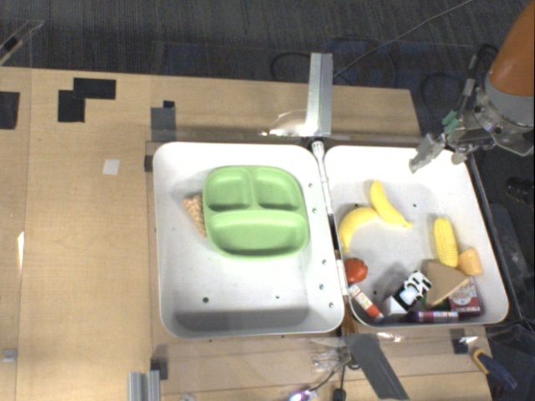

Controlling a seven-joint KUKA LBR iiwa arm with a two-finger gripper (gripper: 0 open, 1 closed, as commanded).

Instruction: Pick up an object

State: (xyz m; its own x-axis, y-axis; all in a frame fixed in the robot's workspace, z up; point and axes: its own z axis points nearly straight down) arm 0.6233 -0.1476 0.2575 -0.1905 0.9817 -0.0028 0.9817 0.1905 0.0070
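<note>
The right bin (393, 167) holds two yellow bananas (389, 205) (354, 224) near its middle, a corn cob (445, 241) and a small orange piece (470, 262) on the right. A red tomato (356, 269), a brown box (447, 281), a black-and-white item (412, 289) and a dark red bottle (443, 313) crowd the bin's front. My gripper (440, 151) hovers over the bin's back right corner. It is open, with nothing between its fingers (421, 157). The bananas lie well forward and left of it.
The left bin (175, 291) carries a green divided plate (253, 210) with a tan crumbly bar (195, 214) tucked at its left edge. A metal post (321, 90) rises behind the seam between the bins. Cables run over the dark floor at the back.
</note>
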